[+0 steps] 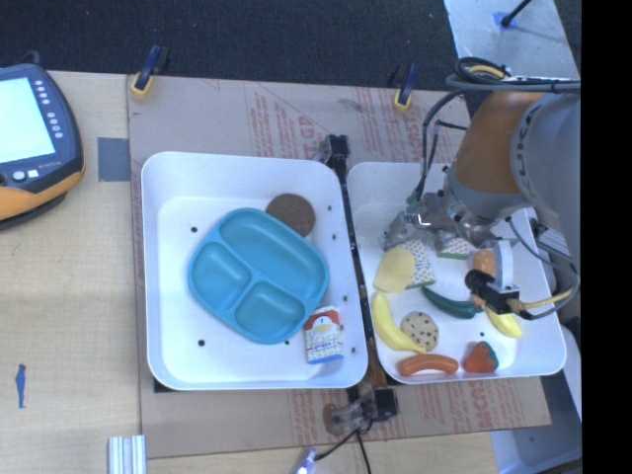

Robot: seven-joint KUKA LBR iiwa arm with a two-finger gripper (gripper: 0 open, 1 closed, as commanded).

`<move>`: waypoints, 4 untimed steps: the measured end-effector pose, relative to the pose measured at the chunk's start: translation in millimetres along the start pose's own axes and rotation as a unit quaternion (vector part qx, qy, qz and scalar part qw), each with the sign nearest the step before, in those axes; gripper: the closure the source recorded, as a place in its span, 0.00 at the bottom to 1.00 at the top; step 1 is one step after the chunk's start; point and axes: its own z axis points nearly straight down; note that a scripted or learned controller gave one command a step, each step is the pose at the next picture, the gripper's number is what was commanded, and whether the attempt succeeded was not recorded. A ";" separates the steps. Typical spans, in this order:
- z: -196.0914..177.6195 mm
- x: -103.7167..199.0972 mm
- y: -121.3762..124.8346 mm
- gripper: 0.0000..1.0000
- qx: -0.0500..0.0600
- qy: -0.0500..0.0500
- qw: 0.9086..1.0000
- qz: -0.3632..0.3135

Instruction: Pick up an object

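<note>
The arm hung low over the right bin at frame right, gripper just above the toy food, its grip impossible to tell, so this looked like the reach, with a clean close and lift needed next.

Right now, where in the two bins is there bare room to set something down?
Left bin: bare floor along its left and bottom edges, around the blue tray. Right bin: crowded with the banana, cookie, hotdog and the arm above.
</note>
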 end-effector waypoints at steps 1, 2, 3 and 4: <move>-3.8 5.3 -27.2 0.00 0.001 -0.001 1.000 0.000; -0.2 0.2 22.1 0.00 0.000 0.000 1.000 0.000; 0.4 4.0 -20.3 0.00 0.001 -0.001 1.000 -0.001; 0.1 8.4 -17.2 0.00 0.000 -0.001 1.000 -0.001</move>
